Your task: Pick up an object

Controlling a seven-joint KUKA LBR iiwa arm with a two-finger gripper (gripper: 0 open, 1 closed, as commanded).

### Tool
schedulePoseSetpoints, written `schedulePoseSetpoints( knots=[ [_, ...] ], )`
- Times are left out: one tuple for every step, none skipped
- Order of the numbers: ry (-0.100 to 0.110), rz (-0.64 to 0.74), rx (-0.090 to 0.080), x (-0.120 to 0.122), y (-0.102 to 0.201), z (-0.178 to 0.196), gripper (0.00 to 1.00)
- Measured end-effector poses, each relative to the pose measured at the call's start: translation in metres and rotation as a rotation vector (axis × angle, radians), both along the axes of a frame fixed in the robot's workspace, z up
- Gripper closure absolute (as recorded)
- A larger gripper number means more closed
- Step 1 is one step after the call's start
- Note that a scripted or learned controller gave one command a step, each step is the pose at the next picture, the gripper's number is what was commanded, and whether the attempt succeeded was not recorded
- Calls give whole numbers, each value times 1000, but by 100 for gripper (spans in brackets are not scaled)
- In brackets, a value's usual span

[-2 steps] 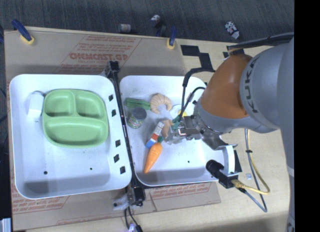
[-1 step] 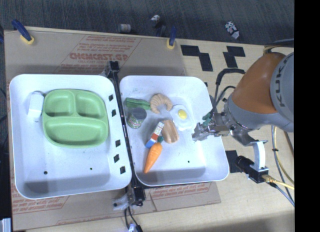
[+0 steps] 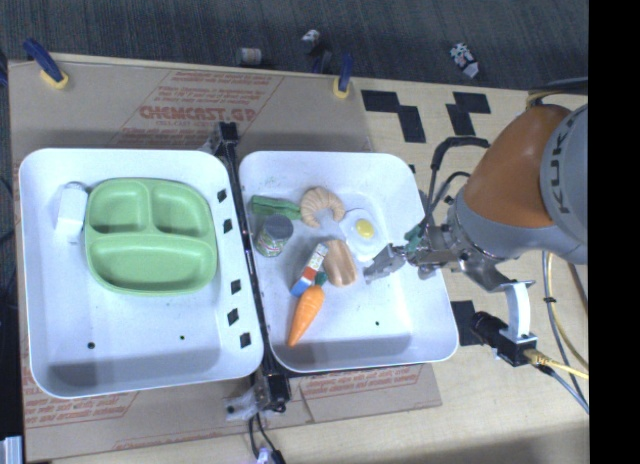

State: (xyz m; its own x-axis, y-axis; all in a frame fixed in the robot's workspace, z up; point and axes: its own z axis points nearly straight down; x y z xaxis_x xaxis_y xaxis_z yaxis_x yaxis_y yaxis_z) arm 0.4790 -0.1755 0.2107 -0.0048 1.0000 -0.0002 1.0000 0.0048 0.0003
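My gripper (image 3: 383, 261) hangs over the right part of the right bin (image 3: 400, 337), open, with nothing between its fingers. Just to its left lies a fried egg (image 3: 362, 227). A tan bread-like piece (image 3: 340, 264) sits further left, beside a blue, white and red tube (image 3: 311, 269). An orange carrot (image 3: 305, 314) lies below them. A croissant (image 3: 322, 205), a green flat item (image 3: 273, 206) and a small round can (image 3: 273, 236) occupy the bin's upper left.
The left bin (image 3: 60, 352) holds a green divided plate (image 3: 150, 234) and a white bottle-like item (image 3: 70, 210) by its left wall. A black clip-lined divider (image 3: 240, 252) joins the bins. Cables (image 3: 560, 302) trail at the right of the arm.
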Motion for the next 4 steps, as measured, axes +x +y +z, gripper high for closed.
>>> schedulePoseSetpoints(
  knots=[
    [3,2,2,-3,37,-119,0],
    [4,7,1,-2,36,-109,100],
    [4,9,0,-2,36,-109,0],
    [4,4,2,-3,74,-119,0]
  ],
)
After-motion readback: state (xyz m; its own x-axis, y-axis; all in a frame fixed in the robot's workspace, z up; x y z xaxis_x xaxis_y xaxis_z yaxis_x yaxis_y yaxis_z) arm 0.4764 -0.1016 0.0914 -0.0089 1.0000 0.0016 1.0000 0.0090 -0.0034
